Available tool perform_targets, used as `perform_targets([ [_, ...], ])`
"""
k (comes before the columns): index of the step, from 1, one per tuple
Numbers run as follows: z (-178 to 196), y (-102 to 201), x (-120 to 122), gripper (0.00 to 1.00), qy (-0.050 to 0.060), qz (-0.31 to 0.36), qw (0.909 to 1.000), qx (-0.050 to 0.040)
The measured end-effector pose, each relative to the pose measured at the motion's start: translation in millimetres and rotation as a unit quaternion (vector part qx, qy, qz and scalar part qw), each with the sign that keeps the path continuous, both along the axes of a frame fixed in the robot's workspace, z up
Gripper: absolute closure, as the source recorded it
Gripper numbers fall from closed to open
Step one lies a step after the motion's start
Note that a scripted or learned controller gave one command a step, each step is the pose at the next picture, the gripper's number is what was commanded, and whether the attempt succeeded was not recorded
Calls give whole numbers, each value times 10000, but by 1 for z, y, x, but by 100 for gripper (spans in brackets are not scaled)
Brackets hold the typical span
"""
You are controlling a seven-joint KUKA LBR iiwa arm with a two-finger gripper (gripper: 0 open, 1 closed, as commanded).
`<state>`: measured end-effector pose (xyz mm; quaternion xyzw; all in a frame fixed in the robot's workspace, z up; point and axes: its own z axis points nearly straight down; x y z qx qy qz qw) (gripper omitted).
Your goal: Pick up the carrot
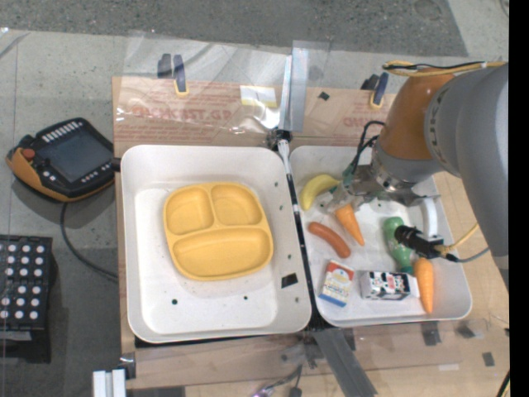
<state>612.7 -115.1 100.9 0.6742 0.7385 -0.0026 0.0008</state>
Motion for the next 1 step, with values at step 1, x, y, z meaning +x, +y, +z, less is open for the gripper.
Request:
perform_targets([
  [1, 120, 23, -12, 100, -6, -1078, 9942, 1],
])
